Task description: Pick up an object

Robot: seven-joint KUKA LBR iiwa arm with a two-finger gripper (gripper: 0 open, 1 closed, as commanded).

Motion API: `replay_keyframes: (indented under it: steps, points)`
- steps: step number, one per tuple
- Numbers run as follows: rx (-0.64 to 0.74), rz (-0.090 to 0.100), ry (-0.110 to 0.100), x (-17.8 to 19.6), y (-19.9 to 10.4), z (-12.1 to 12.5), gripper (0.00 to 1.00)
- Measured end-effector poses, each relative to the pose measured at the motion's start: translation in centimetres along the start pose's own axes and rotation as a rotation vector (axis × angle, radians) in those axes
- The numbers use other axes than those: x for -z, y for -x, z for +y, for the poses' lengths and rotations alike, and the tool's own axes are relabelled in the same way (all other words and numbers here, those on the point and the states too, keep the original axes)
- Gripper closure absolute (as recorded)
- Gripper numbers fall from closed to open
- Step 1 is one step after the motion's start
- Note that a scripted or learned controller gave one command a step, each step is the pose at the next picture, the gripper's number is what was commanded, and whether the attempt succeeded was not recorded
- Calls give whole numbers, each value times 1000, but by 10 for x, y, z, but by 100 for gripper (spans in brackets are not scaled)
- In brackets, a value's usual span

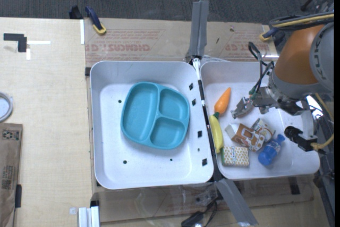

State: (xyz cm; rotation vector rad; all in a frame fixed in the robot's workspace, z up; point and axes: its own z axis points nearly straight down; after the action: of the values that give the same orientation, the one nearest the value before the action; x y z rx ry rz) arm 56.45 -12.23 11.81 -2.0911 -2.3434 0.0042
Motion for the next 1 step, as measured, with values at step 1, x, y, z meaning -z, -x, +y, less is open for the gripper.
replay_keyframes:
  steps: [1]
  points:
    - [-3, 0, 0, 9, 1, 0, 100]
